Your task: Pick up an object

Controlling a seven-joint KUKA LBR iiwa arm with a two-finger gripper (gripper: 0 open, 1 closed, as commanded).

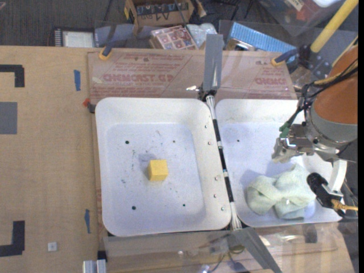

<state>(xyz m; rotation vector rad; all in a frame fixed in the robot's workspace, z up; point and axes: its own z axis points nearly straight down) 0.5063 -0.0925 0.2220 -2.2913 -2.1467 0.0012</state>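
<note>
A crumpled pale green cloth (pixel 281 197) lies in the near right part of the right-hand white bin (pixel 250 124), bunched into soft folds with one lobe toward the bin's middle and another near its front wall. It looks light, limp and easily squashed, so it should drape and sag when lifted; a raised fold near the middle of the bundle seems the best place to pinch, since a flat edge would likely slip away. Just above the cloth's far right side hangs the end effector (pixel 291 148), a metal assembly at the end of the grey arm with its orange band; whether it is open or closed cannot be told from this angle, and nothing is visibly held in it. The left-hand white bin (pixel 114 118) sits touching the right one along a central divider and holds a small yellow cube (pixel 158 170), probably stiff foam or wood, resting near its middle, well apart from the cloth. Both bins rest on a tan worktop (pixel 45 152).
</note>
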